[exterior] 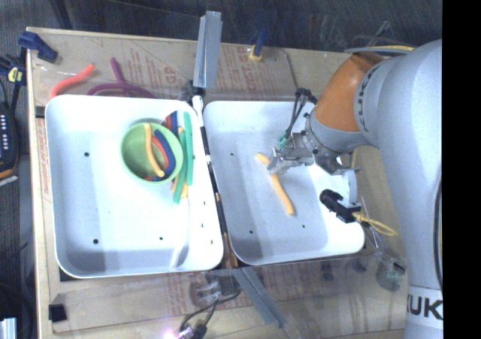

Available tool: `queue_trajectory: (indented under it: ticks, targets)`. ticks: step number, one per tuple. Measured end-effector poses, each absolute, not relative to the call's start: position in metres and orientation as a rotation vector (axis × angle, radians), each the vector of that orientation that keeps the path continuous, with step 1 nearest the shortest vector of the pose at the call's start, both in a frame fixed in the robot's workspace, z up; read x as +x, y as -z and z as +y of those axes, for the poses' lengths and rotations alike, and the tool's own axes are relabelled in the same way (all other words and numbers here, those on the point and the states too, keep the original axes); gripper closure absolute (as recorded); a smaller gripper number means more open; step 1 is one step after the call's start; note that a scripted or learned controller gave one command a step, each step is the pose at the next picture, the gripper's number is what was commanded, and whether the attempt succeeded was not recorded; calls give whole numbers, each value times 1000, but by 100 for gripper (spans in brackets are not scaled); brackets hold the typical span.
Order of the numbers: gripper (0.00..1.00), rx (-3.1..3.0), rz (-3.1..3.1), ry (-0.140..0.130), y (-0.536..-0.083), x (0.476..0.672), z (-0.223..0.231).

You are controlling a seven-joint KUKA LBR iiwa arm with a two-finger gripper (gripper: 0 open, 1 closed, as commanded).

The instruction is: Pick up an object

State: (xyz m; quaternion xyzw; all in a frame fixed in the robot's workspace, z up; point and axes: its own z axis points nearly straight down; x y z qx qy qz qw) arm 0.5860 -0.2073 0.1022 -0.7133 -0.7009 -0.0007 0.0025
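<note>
Standing over the bench: 2 shallow white plastic bins side by side on a plywood benchtop (301, 67). Grey KUKA arm with the orange band (342, 101) comes in from 3 o'clock and bends down into the right-hand white bin (248, 232). Its two-finger gripper (284, 161) sits low in the bin's middle, just toward 12 o'clock, right at the upper end of a long thin yellow-orange plastic stick (282, 191). The stick lies flat on the bin floor, running from about 10 o'clock near the gripper down toward 5 o'clock. Gripper tips are at or touching the stick's top end, but too small and cluttered with cables to tell whether the pincer is released, clenched, or grasping the stick; can't tell. A black fitting with a yellow cable (338, 206) hangs off the wrist at the bin's 3 o'clock edge. Left-hand white bin (90, 240) holds a light green round plastic bowl (139, 151) in its upper middle, toward 1 o'clock. Inside and across the bowl is a bundle of coloured plastic sticks (169, 151), red, yellow, blue and green, with 1 green stick poking out over the rim toward 5 o'clock. Outside the bins at 11 o'clock on the bench: an orange-red curved strip (71, 80) and a purple looped cord (124, 88). A grey metal upright bar (207, 48) stands at 12 o'clock between the 2 bins.
</note>
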Motion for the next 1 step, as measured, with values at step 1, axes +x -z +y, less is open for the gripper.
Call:
queue_trajectory:
  ticks: [1]
  targets:
    - [100,-1919,-2488,0,-181,594,-188]
